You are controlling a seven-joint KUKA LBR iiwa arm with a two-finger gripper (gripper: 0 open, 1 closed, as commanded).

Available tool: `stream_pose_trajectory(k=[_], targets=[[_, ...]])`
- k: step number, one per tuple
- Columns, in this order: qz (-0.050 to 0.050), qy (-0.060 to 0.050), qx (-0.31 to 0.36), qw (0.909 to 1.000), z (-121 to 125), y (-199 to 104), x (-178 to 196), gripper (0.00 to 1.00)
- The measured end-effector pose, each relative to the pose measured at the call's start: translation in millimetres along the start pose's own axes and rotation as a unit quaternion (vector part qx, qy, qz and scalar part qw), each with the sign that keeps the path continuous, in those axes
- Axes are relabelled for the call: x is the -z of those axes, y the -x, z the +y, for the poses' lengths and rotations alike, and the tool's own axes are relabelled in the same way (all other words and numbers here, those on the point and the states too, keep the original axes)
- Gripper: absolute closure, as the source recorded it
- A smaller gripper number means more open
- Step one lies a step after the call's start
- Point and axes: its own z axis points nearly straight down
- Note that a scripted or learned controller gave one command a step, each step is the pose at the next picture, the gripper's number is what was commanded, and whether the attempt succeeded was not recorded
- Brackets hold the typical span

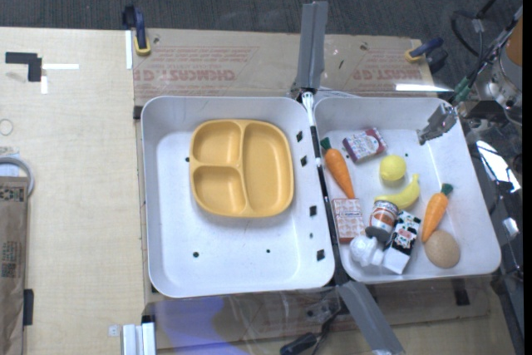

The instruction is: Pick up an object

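The right bin (470, 179) holds several toy foods. A carrot (338, 170) lies at its left, near a maroon snack packet (364, 145). A lemon (393, 170) and a banana (403, 195) sit in the middle. A second carrot (435, 214) and a tan egg-shaped piece (443, 249) lie to the right. At the front are a red-and-white box (347, 219), a small can (383, 216), a black-and-white carton (405, 233) and a white piece (363, 249). My gripper (435, 125) hangs over the bin's far right corner, apart from all of them and holding nothing that I can see.
The left bin (166, 245) bears a yellow divided plate (243, 167). A grey divider post (311, 46) stands behind the two bins. Cables and the arm's body (499, 87) crowd the right edge. Clamps (140, 36) sit on the bench behind the bins.
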Motion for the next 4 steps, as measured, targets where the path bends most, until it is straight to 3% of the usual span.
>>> stream_pose_trajectory(k=[1,2,3,4], targets=[[0.000,0.001,0.047,0.9989,-22.0,21.8,-80.2,0.00],[0.001,0.001,-0.045,0.9990,-74.1,53.8,-64.0,0.00],[0.002,0.006,-0.109,0.9941,-29.2,45.4,-163.6,0.00],[0.004,0.014,-0.093,0.9956,-39.9,48.4,-168.0,0.00]])
